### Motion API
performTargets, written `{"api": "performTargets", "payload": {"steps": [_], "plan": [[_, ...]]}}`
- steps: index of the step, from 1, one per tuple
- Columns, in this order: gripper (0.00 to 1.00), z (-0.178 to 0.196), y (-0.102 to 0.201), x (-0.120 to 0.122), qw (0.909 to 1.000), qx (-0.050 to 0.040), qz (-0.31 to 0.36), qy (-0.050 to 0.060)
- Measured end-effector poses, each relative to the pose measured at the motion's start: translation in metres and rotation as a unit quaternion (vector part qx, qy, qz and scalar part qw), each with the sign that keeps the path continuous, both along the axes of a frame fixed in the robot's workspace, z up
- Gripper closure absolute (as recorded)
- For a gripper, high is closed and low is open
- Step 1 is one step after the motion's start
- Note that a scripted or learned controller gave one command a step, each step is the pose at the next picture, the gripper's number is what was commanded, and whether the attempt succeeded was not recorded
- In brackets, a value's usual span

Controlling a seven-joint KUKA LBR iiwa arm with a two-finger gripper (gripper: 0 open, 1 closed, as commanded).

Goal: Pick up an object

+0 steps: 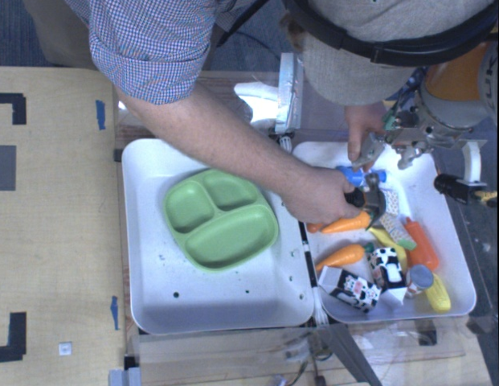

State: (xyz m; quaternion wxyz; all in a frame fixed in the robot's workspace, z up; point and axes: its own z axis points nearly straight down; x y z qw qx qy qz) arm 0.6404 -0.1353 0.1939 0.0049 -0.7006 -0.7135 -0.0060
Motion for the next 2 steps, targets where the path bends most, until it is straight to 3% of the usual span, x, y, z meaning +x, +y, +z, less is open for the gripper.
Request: {"api": "performTargets", "payload": {"steps": [1, 2], "plan": [[0.00, -0.094, -0.006, -0.016, 0.9969, -0.0094, 0.078, -0.007], [0.00, -0.070, -0.010, -0.089, 0.9842, -0.0065, 0.177, 0.001]]}}
